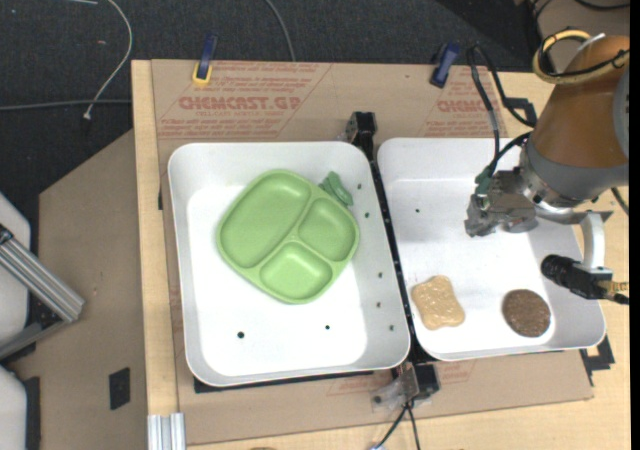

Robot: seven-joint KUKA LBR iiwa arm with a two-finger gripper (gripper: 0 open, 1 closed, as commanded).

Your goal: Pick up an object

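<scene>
Nothing is lifted yet: your likely targets, a tan cracker-shaped piece and a brown round cookie, lie on the floor of the right bin, near its front wall. The gripper hangs above that bin's middle, its state impossible to tell. The whole pick remains.

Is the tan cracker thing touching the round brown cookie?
Apart. The camera view shows the tan cracker and the brown cookie with bare white bin floor between them.

Green divided plate, tan cracker, brown speckled cookie — both bins white.
</scene>
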